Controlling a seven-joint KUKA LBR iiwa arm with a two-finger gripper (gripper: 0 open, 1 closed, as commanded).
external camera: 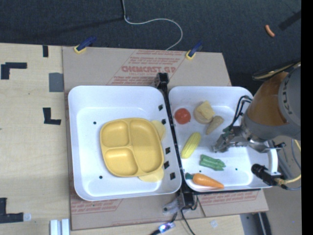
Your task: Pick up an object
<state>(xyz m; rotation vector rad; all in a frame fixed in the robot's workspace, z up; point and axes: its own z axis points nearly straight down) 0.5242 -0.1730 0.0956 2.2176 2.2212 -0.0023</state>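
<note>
Camera view: gripper [221,145] low in right bin [244,93], amid toy food, apparently poised for a pick; grip state impossible to tell. Nearest candidates: green pepper [212,163] at five o'clock of it, corn [190,145] at nine, carrot [207,181] at six, tomato [182,115] at ten. Yellow divided plate [131,147] in left bin [78,131], likely a drop-off place. Cardboard [146,67] under bins printed "CHEMCAST GP".

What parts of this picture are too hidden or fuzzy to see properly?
- Two-finger gripper, camera view: small and blurred, so its grip cannot be judged.
- Pale yellow flat piece: mostly hidden under the yellow three-compartment plastic tray.
- Grey arm: cut off by the right edge.
</note>
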